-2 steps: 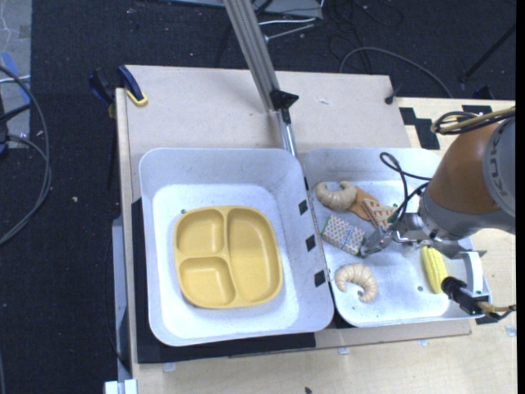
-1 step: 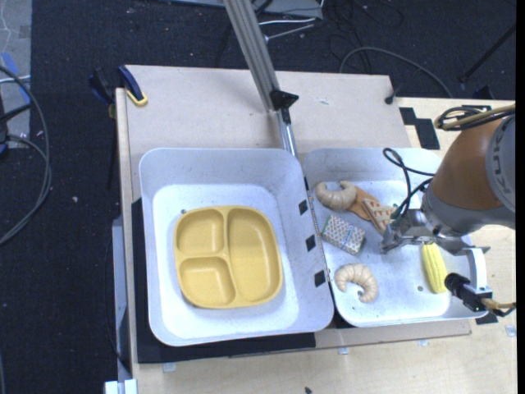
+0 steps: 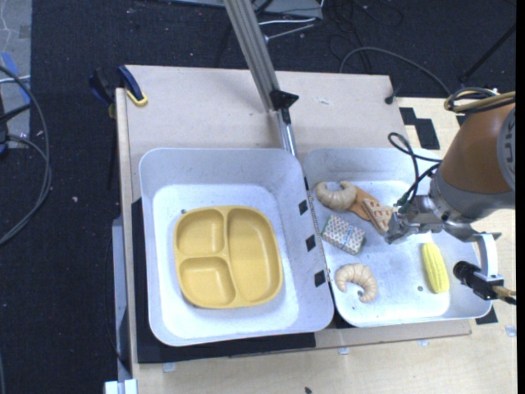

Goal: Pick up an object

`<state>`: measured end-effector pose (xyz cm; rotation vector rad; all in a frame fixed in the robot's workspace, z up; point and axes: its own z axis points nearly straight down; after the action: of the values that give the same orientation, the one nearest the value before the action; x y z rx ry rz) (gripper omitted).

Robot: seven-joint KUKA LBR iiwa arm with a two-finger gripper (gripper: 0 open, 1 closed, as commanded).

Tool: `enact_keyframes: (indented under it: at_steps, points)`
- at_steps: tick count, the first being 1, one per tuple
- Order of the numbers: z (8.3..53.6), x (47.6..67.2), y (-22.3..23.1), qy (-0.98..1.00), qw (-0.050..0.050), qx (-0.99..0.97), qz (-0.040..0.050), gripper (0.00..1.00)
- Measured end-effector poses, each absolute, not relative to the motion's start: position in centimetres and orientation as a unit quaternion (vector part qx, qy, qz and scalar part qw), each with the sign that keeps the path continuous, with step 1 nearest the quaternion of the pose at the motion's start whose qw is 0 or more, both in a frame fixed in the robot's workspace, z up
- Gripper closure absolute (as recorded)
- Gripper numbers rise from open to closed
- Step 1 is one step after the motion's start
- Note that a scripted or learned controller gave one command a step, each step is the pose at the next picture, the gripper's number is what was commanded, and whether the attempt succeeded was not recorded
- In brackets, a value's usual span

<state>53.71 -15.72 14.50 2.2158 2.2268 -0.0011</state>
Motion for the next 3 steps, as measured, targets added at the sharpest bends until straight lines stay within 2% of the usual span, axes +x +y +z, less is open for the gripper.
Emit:
enact_keyframes:
  at_steps: [1, 2, 3]
  points:
    - [18.9, 53.0, -15.6, 0.709, 0.001, 0.706, -0.0004, 1.0]
    - [20.5, 53.1, -15.5, 0.709, 0.0, 0.705, -0.0007, 1.0]
    - [21.5, 52.9, -9.5, 0.71, -0.002, 0.704, -0.0005, 1.0]
